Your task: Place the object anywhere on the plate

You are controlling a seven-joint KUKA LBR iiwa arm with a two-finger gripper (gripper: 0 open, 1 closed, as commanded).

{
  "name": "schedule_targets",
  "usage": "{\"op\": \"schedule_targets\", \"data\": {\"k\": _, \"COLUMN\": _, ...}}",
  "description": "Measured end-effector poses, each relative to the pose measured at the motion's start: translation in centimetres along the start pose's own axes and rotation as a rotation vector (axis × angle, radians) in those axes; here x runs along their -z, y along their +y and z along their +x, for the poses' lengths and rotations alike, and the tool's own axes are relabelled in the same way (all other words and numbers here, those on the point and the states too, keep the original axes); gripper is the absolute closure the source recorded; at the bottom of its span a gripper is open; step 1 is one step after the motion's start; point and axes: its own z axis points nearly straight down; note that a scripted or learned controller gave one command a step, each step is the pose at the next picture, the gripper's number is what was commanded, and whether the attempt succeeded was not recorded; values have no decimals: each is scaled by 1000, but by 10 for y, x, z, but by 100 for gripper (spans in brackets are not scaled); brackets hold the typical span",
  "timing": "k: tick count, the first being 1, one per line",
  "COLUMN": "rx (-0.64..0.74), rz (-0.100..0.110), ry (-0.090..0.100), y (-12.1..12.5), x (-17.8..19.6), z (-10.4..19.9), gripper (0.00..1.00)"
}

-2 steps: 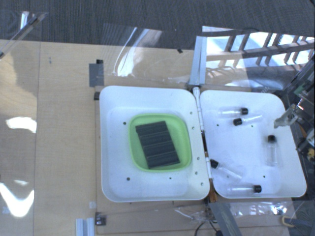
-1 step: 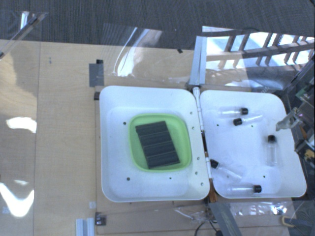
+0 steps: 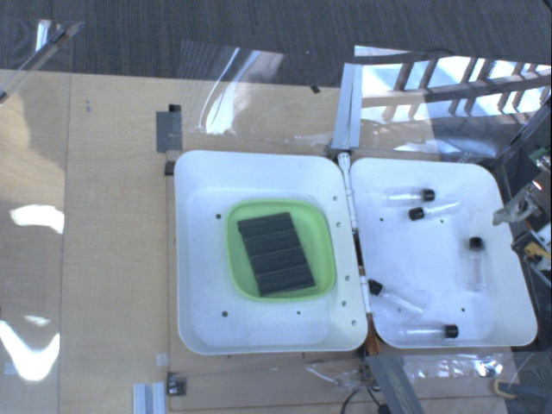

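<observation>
Starting at the left, the pale wooden bench (image 3: 95,231) lies under a clear reflective sheet, and a small dark bracket (image 3: 170,129) sits just off the 11 o'clock corner of the left bin (image 3: 185,322). In the middle of this bin rests the green plate (image 3: 237,235), square with rounded corners. The object, a dark ribbed block (image 3: 276,254), lies flat on the plate near its centre, its long side running from about 11 o'clock to 5 o'clock, with green rim showing all around it. A grey metal strip (image 3: 348,110) stands on the bench at 12 o'clock, above the seam where the two bins meet. The right bin (image 3: 431,270) holds five clear vials with black caps, scattered and apart from one another: two vials (image 3: 401,197) (image 3: 435,208) lie close together towards 11 o'clock of the bin, a third vial (image 3: 392,299) lies at 8 o'clock near the seam, a fourth vial (image 3: 424,330) lies at 6 o'clock along the near wall, and a fifth vial (image 3: 475,264) lies at 3 o'clock with its cap pointing to 12. At 3 o'clock of the view, just past the right bin's outer edge, the gripper (image 3: 520,210) is partly in view, above the bin's rim and well apart from the plate; whether it is open or closed cannot be told, and nothing can be seen held in it.
</observation>
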Motion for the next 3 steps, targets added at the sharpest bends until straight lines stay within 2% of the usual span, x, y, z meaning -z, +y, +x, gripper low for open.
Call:
{"op": "schedule_targets", "data": {"k": 1, "rx": -50, "rz": 3, "ry": 0, "y": 3, "x": -42, "z": -2, "gripper": 0}}
{"op": "schedule_targets", "data": {"k": 2, "rx": -183, "rz": -4, "ry": 3, "y": 4, "x": 30, "z": -2, "gripper": 0}}
{"op": "schedule_targets", "data": {"k": 3, "rx": -327, "rz": -4, "ry": 1, "y": 4, "x": 35, "z": -2, "gripper": 0}}
